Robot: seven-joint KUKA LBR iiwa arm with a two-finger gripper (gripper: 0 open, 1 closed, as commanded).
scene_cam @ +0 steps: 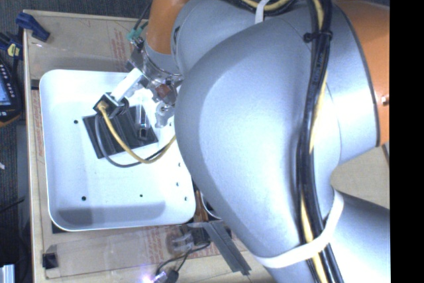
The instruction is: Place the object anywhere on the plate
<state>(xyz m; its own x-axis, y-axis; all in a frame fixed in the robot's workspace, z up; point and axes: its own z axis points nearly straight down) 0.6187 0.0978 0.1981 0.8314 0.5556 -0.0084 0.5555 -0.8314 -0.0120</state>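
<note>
Across nearly the whole right of the frame we have the grey arm [265, 129], its bulk swallowing everything on that side, and we cannot make out any plate behind it. Just left of it and under the pincer sits the white bin [66, 175], 1 shallow tray with a bare floor toward its near rim. The orange band [165, 10] curves down above the wrist, and a yellow cable [136, 156] loops out below the pincer across the bin floor. Now the pincer [142, 119] itself: it hangs low over the bin's upper middle, and we cannot tell whether it is apart or together from this angle. Directly beneath it and a touch to its left lies a dark flat object [106, 139], which we take to be the task's thing, resting on the bin floor. Whether it is gripped, we cannot say. Our judgement: confirm a firm hold first, lift straight up clear of the bin rim, then carry it across slowly.
</note>
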